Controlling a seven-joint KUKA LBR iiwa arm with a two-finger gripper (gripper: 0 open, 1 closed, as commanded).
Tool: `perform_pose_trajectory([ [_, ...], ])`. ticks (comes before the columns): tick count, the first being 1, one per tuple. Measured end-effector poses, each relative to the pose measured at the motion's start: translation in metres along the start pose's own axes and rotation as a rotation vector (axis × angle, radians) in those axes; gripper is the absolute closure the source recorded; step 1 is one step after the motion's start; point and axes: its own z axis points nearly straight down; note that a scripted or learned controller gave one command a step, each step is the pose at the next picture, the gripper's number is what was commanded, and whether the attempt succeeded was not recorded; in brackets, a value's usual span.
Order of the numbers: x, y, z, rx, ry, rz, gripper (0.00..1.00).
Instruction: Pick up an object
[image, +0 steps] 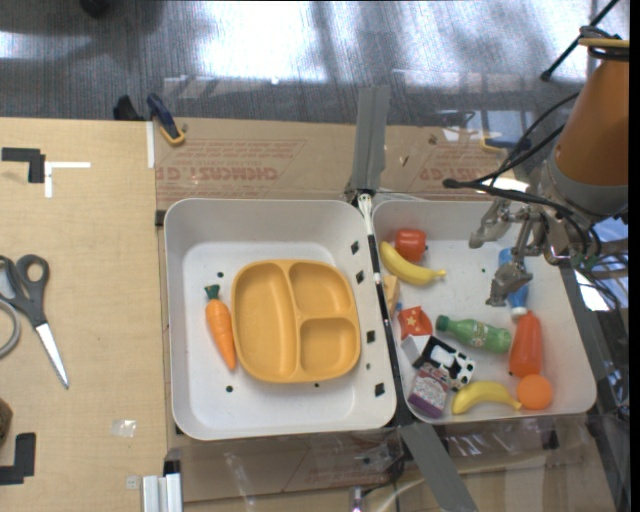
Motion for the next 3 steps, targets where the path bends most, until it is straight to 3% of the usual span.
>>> perform_pose_trajectory([
  [1,-0.005,-0.026,0.151,0.0,-0.002,0.06,0.0],
  [2,0.005,0.009,0.151,-0.001,0.0,0.142,0.0],
  [3,-0.022,-0.065,0.04,0.0,0.001,0.317,0.0],
])
